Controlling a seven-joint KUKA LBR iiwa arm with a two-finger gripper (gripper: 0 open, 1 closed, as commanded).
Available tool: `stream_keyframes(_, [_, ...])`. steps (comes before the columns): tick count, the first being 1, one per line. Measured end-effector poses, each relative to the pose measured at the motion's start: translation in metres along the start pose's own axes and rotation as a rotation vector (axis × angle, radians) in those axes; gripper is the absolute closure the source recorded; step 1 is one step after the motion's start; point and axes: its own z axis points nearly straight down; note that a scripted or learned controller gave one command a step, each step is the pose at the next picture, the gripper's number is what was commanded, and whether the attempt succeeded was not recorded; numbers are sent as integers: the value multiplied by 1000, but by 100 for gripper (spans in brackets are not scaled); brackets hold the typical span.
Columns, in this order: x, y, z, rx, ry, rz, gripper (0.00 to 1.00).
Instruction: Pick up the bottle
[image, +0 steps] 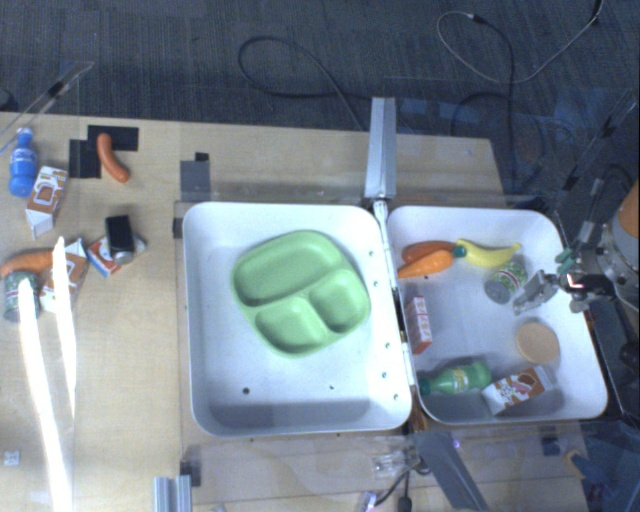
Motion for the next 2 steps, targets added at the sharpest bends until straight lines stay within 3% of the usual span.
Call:
stream_keyframes(1, [58, 6, 144, -1, 0, -108, 0])
stream_keyframes(2, [76, -12, 151, -15, -3, 126, 0])
